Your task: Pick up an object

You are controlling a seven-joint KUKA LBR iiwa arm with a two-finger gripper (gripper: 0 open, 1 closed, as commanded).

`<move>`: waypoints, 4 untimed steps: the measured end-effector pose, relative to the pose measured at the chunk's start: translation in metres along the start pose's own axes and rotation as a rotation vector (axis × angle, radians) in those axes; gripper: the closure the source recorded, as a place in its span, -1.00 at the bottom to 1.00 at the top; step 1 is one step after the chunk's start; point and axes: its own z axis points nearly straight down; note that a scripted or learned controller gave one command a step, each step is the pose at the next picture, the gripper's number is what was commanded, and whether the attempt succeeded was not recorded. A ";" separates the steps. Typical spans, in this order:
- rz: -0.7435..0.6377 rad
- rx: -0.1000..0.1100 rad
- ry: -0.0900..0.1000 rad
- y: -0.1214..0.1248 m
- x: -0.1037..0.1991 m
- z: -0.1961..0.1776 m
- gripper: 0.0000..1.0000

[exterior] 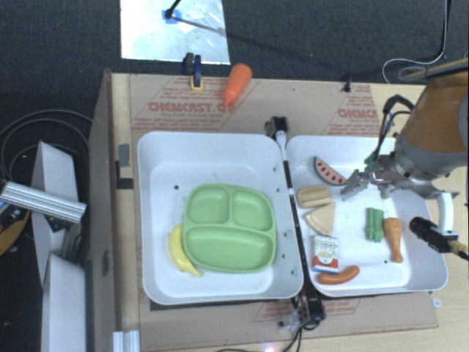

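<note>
The right bin [421, 273] holds a watermelon slice [328, 171], a bread piece [314, 195], a pale wedge [320, 217], green beans [375, 224], a chicken drumstick [393, 237], a small carton [325, 251] and a sausage [338, 274]. My gripper [368, 186] hangs over the upper middle of this bin, just above the green beans and to the right of the watermelon slice. Its fingers [353, 185] are spread open, and nothing sits between them.
The left bin [157, 196] holds a green divided plate [229, 228] with a banana [182, 250] against its left side. An orange carrot [237, 83] lies on the bench behind the bins. The bins meet at a shared rim [289, 196].
</note>
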 end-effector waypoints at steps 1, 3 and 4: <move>-0.002 -0.007 -0.003 0.042 -0.024 -0.022 -1.00; 0.002 0.005 0.003 -0.025 -0.040 0.107 -1.00; 0.002 -0.003 -0.001 -0.021 -0.042 0.095 1.00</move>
